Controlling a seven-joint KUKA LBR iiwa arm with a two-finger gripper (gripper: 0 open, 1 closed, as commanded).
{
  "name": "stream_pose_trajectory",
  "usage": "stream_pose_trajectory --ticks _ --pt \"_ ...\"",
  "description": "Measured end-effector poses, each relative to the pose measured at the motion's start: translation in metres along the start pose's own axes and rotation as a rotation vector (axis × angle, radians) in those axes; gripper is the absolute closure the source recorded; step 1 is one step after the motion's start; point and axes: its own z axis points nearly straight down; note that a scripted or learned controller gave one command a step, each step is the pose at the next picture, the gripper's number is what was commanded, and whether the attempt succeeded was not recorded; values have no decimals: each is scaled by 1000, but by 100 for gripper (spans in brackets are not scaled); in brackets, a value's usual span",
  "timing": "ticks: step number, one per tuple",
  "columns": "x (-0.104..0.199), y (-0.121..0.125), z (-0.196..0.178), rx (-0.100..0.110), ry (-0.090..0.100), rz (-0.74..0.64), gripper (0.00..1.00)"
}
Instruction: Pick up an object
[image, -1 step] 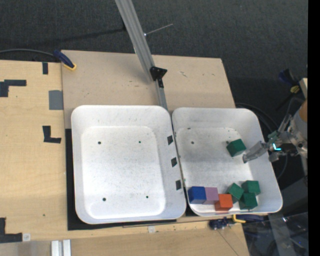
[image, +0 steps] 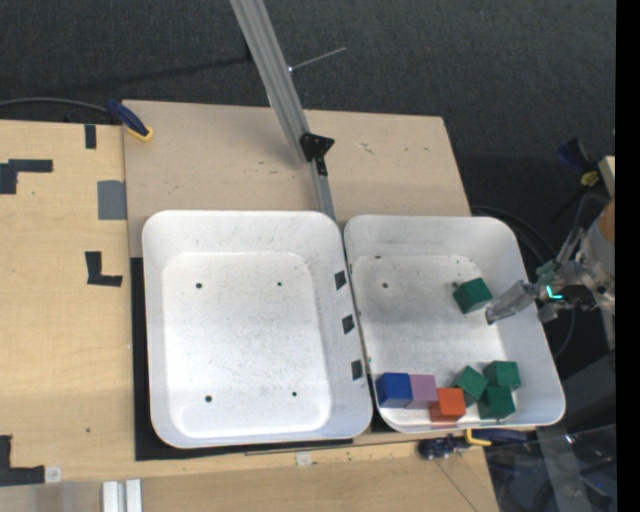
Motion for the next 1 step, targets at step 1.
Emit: stream_pose_trajectory --ticks 1 --pt "3 -4 44 4 0 2 0"
